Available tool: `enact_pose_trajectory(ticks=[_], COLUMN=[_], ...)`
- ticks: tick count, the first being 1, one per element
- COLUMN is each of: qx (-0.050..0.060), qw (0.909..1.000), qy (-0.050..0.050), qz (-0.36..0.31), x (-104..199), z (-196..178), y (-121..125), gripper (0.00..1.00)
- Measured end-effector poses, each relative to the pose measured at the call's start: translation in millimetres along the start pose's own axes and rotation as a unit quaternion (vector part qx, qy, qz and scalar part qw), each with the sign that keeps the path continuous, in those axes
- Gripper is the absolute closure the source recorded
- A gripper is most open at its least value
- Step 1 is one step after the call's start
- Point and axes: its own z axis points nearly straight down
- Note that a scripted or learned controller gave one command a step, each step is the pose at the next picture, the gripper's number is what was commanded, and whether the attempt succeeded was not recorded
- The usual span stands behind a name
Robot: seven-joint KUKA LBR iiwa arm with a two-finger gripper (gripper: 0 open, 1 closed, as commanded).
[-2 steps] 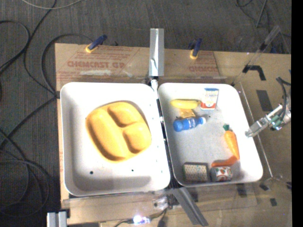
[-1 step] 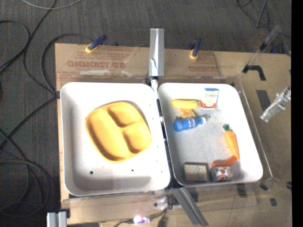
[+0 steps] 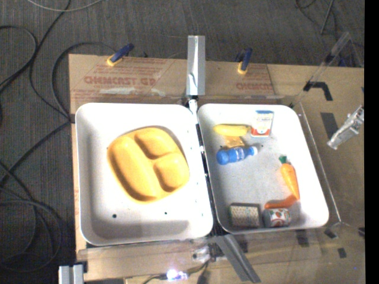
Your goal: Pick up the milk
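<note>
Milk carton [image 3: 263, 123] upright at far edge of right bin [image 3: 311, 158], near its far right corner, just beside banana [image 3: 231, 129]; blue bottle [image 3: 235, 155] nearer centre; gripper state: cannot tell.

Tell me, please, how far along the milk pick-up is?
Nothing looks done yet: the milk stands at the far edge of the right bin, beside the banana and above the blue bottle. Nothing is in hand. The reach, the grasp and the lift are all left.
</note>
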Motion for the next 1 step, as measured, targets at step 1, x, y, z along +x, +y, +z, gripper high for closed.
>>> enact_pose_trajectory(ticks=[1], qx=[-0.001], qw=[1.0], qy=[-0.001], qz=[-0.001], x=[-0.9], z=[-9.7], y=[1.4], gripper=[1.0])
